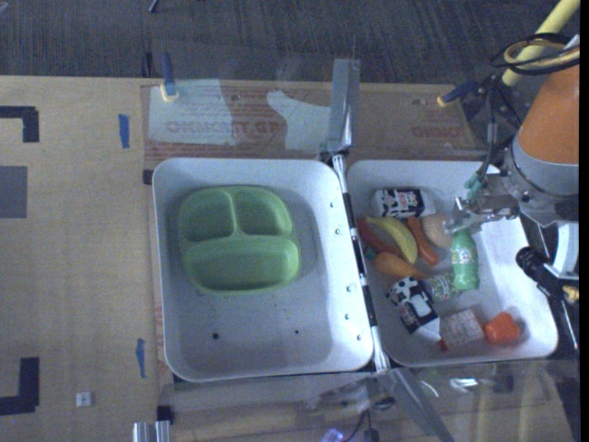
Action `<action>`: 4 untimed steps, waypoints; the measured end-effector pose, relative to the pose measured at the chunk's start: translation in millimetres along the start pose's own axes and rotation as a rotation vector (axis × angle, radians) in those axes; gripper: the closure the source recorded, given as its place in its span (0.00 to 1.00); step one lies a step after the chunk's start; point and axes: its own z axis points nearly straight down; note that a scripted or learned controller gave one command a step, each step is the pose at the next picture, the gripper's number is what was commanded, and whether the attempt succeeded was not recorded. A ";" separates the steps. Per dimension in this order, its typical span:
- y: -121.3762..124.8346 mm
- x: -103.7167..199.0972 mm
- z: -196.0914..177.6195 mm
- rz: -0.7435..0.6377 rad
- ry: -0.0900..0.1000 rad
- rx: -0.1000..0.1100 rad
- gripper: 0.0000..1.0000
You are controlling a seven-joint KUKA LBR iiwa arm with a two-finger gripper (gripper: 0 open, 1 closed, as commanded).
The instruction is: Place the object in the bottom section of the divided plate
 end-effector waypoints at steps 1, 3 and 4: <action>28.2 87.7 41.7 -0.230 0.001 0.002 1.00; 50.2 219.3 -24.8 -0.315 0.000 0.000 1.00; 38.0 241.3 -27.9 -0.433 0.001 0.002 1.00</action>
